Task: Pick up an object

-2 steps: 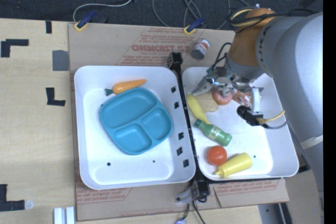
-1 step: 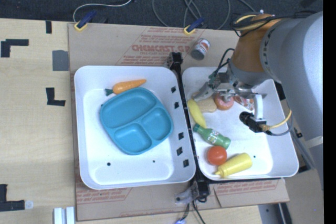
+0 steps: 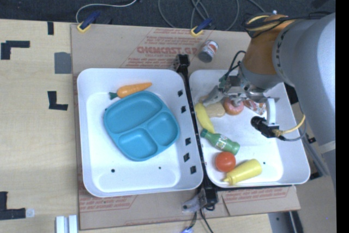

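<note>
In the right bin (image 3: 289,169), your gripper (image 3: 229,96) sits low beside the banana (image 3: 203,115). You cannot tell its grip state.

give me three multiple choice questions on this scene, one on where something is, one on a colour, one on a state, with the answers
1. Where does the carrot lie?
A. in the left bin, above the blue plate
B. in the right bin
C. on the cardboard outside both bins

2. What colour is the divided plate?
A. red
B. blue
C. yellow

3. How does the green bottle rest?
A. standing upright
B. lying on its side
C. raised above the bin

Answers:
1. A, the carrot rests in the left bin at the plate's top edge.
2. B, its compartments are light blue.
3. B, it lies along the floor of the right bin, beside the banana.
</note>
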Robot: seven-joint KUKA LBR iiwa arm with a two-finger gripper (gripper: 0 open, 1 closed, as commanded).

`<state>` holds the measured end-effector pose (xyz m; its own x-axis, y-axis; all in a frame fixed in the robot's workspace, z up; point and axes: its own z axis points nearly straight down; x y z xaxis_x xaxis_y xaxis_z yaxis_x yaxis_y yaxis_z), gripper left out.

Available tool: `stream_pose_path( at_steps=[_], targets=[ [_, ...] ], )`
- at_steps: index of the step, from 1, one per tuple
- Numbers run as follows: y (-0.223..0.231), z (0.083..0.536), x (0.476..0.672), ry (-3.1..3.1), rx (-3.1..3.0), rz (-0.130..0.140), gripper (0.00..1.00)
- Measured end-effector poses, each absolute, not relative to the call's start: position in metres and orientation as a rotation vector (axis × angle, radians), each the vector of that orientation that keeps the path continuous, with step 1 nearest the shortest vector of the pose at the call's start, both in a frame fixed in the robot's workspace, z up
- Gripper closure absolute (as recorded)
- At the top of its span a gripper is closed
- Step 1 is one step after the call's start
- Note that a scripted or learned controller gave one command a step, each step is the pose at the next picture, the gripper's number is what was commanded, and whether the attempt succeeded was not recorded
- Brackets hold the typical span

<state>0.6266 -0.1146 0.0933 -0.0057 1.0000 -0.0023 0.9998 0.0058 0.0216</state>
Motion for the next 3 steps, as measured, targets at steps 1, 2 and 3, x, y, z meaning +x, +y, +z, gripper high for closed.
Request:
stream_pose_path(
  at_steps=[1, 2, 3],
  targets=[
    [-0.118, 0.104, 0.627, 2.21, 2.198, 0.015, 1.0],
    [-0.046, 0.185, 0.563, 2.225, 2.218, 0.001, 1.0],
    [-0.004, 0.184, 0.575, 2.226, 2.22, -0.002, 1.0]
  ],
)
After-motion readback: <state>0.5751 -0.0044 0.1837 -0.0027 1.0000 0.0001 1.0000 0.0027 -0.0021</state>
